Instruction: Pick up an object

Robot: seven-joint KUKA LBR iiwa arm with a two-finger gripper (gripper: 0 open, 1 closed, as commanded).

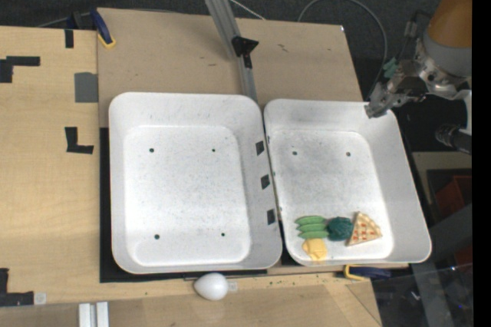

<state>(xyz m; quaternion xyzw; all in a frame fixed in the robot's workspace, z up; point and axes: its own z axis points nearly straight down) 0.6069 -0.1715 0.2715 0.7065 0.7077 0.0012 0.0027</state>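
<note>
In the right bin, near its front edge, lie a few small items close together: a green pod-shaped piece, a dark teal lump, a yellow piece and a pizza-slice-shaped toy. My gripper hangs over the far right corner of that bin, well away from the items, with nothing seen between its fingers. The grey arm with its orange band comes in from the upper right.
The left bin sits beside the right one. A white egg-shaped object rests on the bench in front of the bins. A grey metal pole slants down to the bins' far seam. Blue clamp at the board's far left.
</note>
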